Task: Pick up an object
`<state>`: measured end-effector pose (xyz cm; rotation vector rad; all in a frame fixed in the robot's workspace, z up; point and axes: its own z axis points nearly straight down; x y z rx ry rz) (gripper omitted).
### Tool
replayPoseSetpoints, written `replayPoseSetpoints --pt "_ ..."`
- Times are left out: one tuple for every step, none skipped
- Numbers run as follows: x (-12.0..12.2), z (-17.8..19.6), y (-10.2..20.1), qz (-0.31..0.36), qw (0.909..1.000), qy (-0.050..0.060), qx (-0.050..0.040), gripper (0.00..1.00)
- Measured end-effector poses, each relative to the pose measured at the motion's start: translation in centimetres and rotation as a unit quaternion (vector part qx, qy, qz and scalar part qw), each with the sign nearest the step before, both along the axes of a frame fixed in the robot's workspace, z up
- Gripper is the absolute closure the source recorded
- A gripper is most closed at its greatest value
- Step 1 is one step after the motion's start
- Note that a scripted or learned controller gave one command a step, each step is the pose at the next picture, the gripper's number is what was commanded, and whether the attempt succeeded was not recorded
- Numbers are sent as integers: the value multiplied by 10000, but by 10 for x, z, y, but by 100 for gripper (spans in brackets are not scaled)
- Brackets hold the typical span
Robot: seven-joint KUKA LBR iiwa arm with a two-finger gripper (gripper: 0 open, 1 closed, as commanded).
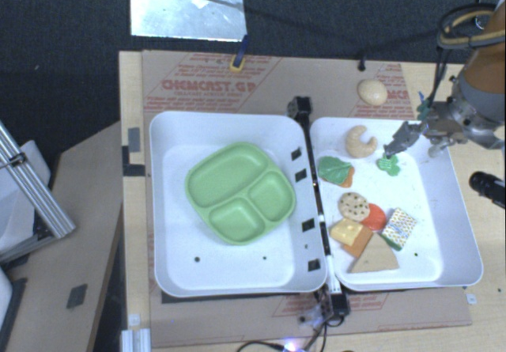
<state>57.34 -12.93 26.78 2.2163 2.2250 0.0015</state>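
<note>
Fingers [411, 139] above right bin [443, 208], cardboard-lined bench [261, 77], dark carpet [63, 34]

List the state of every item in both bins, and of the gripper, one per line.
Green divided plate: upright, lying flat in the left bin.
Croissant: loose, right bin.
Small green piece: loose, just under the gripper.
Cookie: flat, touching the red piece.
Gripper: above right bin, holding nothing visible.

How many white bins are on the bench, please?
2. The left bin holds a green divided plate. The right bin holds the toy food pieces.
</note>
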Motion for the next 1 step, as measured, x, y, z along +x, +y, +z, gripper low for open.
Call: replayPoseSetpoints --pt "2 -63 -1 -12 10000 23 3 0"
